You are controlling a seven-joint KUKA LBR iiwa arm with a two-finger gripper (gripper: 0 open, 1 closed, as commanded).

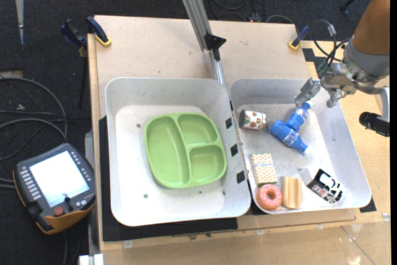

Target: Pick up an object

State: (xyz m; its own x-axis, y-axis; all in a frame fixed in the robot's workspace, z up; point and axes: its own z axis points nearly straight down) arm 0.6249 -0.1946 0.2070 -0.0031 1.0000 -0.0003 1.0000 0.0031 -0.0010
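My gripper (321, 95) hangs over the far right part of the right bin (347, 139), its two fingers (307, 92) spread apart and open, with nothing between them. Just below and left of it a blue T-shaped toy (291, 129) lies on the bin floor. A small patterned can (253, 120) lies on its side to the left of the toy. Along the bin's near edge sit a checkered wafer (263, 167), a pink donut (268, 196), a bread roll (291, 192) and a black-and-white piece (325, 186).
The left bin (124, 108) holds a green divided plate (186, 149). A slanted metal pole (195, 3) comes down to the ridge between the bins. A teach pendant (53, 186) lies off the bench at the left.
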